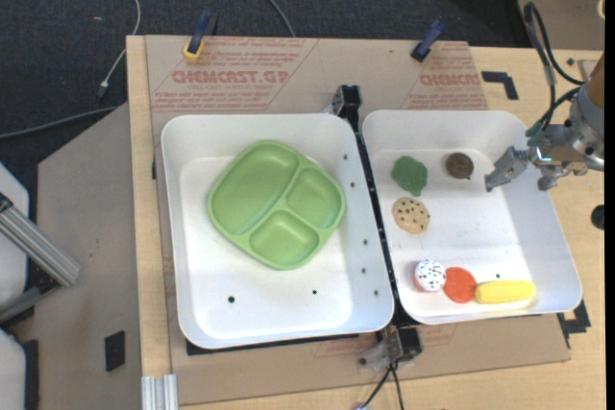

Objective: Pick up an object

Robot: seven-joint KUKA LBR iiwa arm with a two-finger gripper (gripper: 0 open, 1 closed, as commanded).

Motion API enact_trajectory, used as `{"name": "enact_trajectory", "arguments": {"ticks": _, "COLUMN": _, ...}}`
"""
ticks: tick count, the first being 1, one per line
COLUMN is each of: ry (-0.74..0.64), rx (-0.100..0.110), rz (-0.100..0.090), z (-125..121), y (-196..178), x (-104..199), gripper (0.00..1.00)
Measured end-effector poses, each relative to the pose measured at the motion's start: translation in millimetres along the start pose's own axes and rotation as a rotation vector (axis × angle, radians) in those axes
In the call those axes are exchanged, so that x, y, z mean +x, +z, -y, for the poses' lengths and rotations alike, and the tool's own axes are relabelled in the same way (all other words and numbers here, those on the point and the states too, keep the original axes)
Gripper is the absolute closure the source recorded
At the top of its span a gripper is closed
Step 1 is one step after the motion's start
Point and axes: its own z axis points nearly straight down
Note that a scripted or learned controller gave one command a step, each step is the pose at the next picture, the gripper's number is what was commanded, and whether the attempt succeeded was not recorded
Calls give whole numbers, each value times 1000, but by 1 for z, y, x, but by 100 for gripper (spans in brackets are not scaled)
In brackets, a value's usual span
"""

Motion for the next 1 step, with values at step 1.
{"name": "enact_trajectory", "arguments": {"ticks": 1, "ry": 0, "rx": 3, "rz": -2, "z": 2, "y": 43, "x": 6, "gripper": 0}}
